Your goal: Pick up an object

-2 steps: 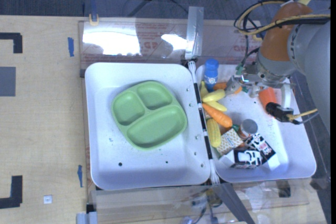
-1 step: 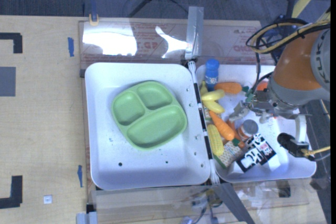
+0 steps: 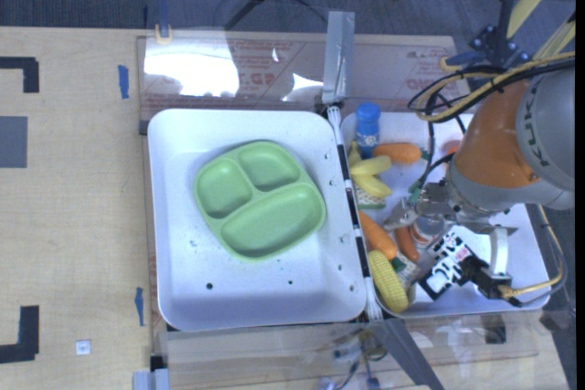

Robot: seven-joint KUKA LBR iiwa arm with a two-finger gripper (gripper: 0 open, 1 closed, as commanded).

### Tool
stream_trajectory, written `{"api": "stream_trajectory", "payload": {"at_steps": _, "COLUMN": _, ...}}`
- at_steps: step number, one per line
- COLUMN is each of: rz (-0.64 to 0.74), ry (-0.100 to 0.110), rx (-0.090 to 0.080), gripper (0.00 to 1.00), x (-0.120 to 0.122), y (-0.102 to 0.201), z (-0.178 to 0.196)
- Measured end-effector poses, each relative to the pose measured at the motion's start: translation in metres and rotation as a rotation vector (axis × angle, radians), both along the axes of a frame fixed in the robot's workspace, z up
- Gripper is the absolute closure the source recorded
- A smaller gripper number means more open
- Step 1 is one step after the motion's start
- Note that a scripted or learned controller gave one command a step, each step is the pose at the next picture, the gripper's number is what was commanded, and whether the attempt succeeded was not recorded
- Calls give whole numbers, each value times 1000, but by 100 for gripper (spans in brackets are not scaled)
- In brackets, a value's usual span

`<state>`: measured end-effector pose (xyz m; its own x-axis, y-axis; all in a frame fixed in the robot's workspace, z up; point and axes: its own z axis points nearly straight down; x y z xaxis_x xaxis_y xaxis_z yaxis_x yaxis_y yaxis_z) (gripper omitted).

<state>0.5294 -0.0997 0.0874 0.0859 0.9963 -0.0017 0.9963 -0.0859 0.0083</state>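
The right bin (image 3: 523,262) holds a pile of toy food along its left side. A blue bottle (image 3: 367,124) stands at the back, with an orange carrot (image 3: 399,152) and a yellow piece (image 3: 370,170) beside it. Closer to the front lie another carrot (image 3: 377,236) and a corn cob (image 3: 389,281). My gripper (image 3: 413,231) is lowered into this pile, just right of the front carrot and above the corn. A small red and white item (image 3: 422,240) sits right under it. The wrist hides what lies directly beneath.
A green divided plate (image 3: 260,199) lies in the middle of the left bin (image 3: 183,274). A black and white marker tag (image 3: 448,262) and cables hang from the wrist. A ridge separates the two bins. Tripod legs stand behind the bench.
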Motion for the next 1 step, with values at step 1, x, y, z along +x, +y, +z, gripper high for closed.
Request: {"api": "stream_trajectory", "payload": {"at_steps": 1, "rz": -2, "ry": -4, "rx": -1, "gripper": 100, "x": 1, "y": -1, "z": 10}}
